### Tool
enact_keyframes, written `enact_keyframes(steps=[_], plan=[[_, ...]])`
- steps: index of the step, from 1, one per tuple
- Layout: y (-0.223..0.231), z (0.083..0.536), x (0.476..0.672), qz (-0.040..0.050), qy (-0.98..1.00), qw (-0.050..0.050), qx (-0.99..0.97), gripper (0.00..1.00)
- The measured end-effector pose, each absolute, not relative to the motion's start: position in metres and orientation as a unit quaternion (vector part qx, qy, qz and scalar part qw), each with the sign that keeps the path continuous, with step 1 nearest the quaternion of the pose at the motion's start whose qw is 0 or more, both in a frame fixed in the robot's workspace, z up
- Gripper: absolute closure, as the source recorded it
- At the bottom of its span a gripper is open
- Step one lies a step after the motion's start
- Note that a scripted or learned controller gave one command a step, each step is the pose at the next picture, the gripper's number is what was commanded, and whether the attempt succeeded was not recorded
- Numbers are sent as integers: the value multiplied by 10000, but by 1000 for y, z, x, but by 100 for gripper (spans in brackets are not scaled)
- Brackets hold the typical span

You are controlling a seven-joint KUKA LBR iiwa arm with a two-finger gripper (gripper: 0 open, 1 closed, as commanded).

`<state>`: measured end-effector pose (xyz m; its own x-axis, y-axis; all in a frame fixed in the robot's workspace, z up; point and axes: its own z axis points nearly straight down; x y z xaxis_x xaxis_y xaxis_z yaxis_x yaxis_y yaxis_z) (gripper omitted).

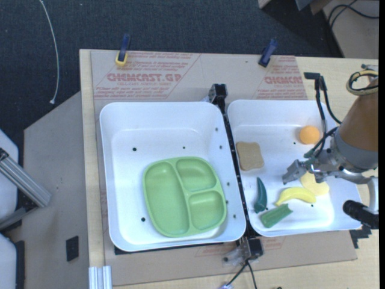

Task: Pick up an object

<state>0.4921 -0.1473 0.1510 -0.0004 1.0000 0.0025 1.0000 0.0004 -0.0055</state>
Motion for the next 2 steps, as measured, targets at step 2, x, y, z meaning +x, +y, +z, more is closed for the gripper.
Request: enact_keyframes(steps=[2], plan=[[-148,83,491,8,-7068,21,-7074,0]])
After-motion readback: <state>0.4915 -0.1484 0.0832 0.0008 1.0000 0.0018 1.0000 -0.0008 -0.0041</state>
